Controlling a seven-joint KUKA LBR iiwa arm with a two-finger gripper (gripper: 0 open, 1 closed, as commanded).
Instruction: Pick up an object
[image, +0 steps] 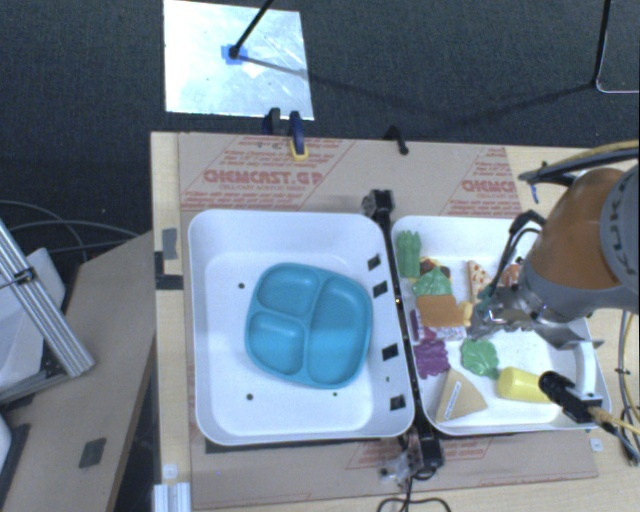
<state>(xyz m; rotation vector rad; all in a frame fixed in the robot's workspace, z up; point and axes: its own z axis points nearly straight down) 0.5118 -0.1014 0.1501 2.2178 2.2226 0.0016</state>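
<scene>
Left bin (215, 300): one blue divided plate (307, 325), four compartments, lying flat near the centre.

Right bin (455, 225): toy food, clustered. Green piece (407, 252) at the upper left; orange block (443, 311); purple grapes (431, 353); green leafy piece (480, 357); tan wedge (459, 398) near the front wall; yellow piece (524, 384) to its right.

Arm (590, 245): over the right bin. Hand (490, 318) low, just beside the orange block and above the leafy piece; finger spread cannot be told.

Worktop (260, 172): cardboard-covered.

Arm (590, 255): grey casing, broad orange band above wrist, black cable looping toward metallic hand (487, 318).
</scene>
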